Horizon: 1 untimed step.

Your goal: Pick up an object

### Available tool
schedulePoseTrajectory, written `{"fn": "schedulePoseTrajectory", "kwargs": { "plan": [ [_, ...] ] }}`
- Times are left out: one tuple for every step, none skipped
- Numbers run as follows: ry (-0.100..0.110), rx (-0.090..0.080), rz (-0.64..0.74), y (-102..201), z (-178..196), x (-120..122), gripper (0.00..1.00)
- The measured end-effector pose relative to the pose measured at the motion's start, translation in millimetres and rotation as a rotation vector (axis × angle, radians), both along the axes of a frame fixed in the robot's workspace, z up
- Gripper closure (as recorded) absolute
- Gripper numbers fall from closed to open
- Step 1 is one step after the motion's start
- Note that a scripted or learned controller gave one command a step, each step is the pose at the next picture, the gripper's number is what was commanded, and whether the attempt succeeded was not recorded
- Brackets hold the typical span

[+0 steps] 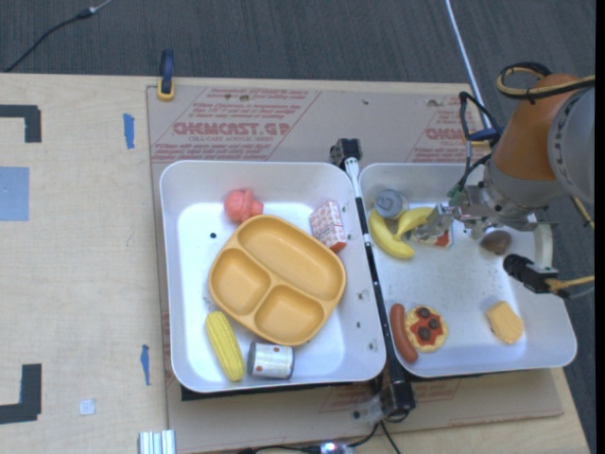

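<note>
The grey arm [553, 145] comes in from the right edge of the frame, its orange band [525, 126] angled over the upper right corner of the right bin [558, 348]. Its wrist bends down and toward the left, so the end effector [444, 223] sits low over the upper part of that bin. Cables loop around the wrist and blur its outline; the end effector itself is a small dark cluster, and I cannot tell whether it is apart, together or clamped on anything.

Just left of the end effector lie two yellow bananas [402, 233], one curved beneath the other, touching or nearly touching its tip. A small red-and-white item [437, 239] directly below the end effector is partly covered and too small to identify. Farther left, past the bananas, is a grey round can [388, 202]. To the right of the end effector, under the wrist, a brown round object [495, 243] is partly shaded. Below it, well apart, lie a pizza slice [427, 328] with a sausage [400, 333] beside it, and a yellow block [506, 323] lower right.

Far to the left, the left bin [180, 244] holds an orange divided plate [276, 279], a pink ball [242, 203], a corn cob [224, 344], a small can [270, 359] and a red-patterned packet [328, 223].
</note>
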<state>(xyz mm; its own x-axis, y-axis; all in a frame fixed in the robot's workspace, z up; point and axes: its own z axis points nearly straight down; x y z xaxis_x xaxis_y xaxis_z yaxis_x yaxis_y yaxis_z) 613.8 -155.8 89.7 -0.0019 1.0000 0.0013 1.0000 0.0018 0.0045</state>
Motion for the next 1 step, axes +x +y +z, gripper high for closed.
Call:
{"fn": "schedulePoseTrajectory", "kwargs": {
  "plan": [
    [0.0,-0.005,-0.003,28.1,-0.4,13.3,0.0]
  ]
}}
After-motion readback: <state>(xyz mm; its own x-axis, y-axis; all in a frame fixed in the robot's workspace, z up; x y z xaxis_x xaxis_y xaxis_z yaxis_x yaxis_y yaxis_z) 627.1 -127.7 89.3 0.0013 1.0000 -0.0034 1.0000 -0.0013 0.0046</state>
